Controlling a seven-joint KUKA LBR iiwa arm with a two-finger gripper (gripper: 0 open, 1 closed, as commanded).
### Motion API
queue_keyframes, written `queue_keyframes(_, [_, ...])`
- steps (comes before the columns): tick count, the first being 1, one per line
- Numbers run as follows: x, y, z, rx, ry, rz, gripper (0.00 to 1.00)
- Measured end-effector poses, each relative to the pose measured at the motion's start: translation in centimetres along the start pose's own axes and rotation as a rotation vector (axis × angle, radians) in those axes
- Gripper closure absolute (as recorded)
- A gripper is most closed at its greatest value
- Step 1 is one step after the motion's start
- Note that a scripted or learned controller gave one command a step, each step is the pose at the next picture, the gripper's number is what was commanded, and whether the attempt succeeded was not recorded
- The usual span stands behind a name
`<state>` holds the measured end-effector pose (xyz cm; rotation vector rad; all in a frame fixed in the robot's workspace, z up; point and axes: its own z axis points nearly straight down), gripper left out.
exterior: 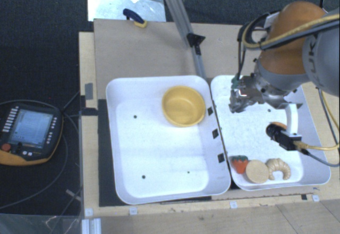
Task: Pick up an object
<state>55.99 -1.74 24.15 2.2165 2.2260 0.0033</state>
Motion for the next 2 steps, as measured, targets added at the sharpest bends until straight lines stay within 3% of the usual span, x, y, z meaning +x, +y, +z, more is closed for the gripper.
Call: queue_keyframes(2, [10.9,-3.1,0.8,0.002,0.0,0.0,1.0])
